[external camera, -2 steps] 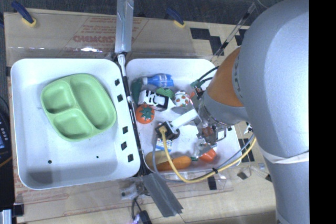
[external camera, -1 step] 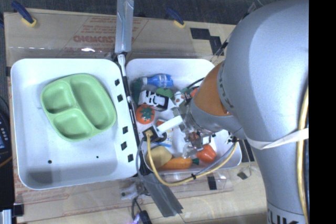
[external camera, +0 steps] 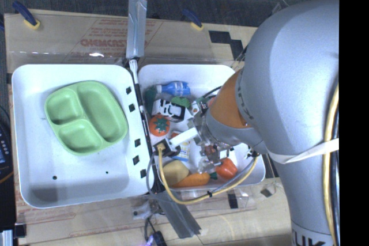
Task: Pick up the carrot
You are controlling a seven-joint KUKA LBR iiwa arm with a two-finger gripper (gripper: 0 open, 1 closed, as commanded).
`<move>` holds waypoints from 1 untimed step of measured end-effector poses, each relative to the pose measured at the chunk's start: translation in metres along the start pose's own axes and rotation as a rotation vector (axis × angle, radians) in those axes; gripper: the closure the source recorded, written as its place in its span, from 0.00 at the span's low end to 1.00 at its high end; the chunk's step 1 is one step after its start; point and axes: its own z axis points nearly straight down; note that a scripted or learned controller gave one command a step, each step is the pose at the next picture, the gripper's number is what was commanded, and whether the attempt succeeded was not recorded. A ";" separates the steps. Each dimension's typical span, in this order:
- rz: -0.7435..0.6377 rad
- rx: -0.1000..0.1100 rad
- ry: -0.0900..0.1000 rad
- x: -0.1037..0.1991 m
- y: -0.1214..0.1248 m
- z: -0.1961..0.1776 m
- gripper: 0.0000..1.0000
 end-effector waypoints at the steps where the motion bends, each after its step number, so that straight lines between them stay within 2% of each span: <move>1: -0.121 0.017 -0.035 0.009 -0.086 -0.089 0.00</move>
